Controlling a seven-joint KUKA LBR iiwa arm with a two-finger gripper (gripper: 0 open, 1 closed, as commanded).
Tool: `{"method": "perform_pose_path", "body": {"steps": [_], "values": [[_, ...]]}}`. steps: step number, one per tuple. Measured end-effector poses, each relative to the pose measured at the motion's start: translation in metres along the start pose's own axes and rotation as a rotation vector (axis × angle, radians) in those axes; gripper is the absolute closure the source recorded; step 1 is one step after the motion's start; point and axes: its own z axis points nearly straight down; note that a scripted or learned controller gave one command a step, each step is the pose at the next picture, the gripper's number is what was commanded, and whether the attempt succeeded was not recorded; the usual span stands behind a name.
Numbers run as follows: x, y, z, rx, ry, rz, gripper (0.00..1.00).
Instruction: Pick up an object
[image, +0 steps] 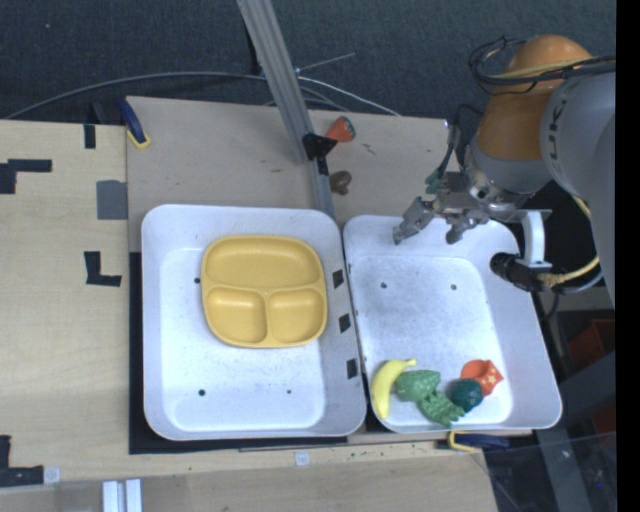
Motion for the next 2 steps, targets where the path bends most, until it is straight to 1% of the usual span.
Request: {"method": "perform_pose_path", "body": {"steps": [1,2], "values": [[0.000,0.000,0.000,0.000,0.000,0.000,0.00],[0.001,-0.004,0.065,0.007,-0.001,0.001,0.00]]}}
